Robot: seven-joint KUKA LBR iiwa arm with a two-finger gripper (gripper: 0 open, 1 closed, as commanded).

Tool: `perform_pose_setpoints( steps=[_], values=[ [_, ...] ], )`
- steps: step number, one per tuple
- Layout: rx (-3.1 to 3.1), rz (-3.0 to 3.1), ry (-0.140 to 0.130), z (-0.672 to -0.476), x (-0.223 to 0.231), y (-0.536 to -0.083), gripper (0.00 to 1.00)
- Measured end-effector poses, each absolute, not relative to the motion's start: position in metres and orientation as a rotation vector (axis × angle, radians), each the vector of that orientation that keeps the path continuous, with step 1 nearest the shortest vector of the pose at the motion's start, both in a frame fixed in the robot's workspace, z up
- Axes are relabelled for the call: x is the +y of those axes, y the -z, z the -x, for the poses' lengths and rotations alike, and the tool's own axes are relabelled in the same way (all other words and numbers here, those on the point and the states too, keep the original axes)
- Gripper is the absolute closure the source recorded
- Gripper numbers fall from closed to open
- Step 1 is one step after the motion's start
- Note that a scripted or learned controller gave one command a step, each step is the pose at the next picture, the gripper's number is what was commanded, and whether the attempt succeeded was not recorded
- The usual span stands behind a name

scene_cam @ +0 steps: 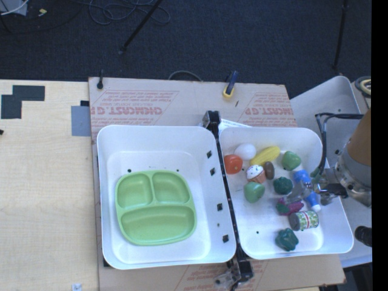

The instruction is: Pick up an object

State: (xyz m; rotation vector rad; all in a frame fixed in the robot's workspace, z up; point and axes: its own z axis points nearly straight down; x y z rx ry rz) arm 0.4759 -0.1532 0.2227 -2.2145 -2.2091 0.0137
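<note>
The right bin (330,238) holds several small toys. Among them are a white egg (245,151), a yellow banana (265,155), a red tomato (233,163), a green pepper (254,191), a blue piece (301,176), a magenta piece (289,207), a small can (304,220) and a dark green lump (287,239). My gripper (307,193) reaches in over the bin's right wall. It sits low among the blue piece, the magenta piece and the can. Nothing is visibly lifted.
The left bin (109,144) carries a light green divided plate (156,206). A black divider (221,193) runs between the bins. More toys, a light green one (291,160) and a dark green one (282,185), crowd close to the gripper.
</note>
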Motion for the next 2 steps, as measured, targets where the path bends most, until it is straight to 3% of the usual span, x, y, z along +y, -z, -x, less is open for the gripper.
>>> perform_pose_setpoints(
  steps=[1,2],
  values=[
    [-2.218,2.219,-0.003,-0.478,-0.153,-0.229,0.0],
    [-2.219,2.216,-0.004,-0.488,-0.155,-0.178,0.0]
  ],
)
